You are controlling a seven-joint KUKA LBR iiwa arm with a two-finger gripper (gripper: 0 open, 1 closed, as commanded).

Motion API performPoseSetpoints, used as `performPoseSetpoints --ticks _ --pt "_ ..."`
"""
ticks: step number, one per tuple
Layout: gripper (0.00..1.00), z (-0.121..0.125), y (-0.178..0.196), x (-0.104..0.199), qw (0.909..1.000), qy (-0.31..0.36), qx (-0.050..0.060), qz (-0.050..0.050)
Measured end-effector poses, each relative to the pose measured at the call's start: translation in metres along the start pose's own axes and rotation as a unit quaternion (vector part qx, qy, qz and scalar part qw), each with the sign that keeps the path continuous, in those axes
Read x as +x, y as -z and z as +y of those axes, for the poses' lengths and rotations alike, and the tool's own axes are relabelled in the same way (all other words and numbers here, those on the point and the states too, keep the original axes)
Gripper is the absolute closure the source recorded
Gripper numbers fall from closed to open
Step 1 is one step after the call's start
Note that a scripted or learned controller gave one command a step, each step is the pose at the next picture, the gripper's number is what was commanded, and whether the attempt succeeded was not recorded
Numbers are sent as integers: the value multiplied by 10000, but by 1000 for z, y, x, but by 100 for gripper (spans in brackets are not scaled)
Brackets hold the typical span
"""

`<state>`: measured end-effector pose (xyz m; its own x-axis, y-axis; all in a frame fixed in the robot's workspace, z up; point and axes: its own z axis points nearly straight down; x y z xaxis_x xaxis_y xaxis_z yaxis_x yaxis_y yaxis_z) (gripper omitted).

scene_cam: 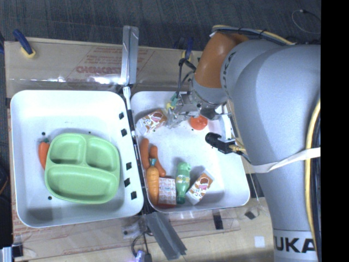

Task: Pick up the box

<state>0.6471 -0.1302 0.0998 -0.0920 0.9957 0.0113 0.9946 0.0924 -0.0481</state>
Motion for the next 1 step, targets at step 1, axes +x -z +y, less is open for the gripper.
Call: performPoseSetpoints --ticks 1 --pt "100 0 10 2 10000 40 5 -4"
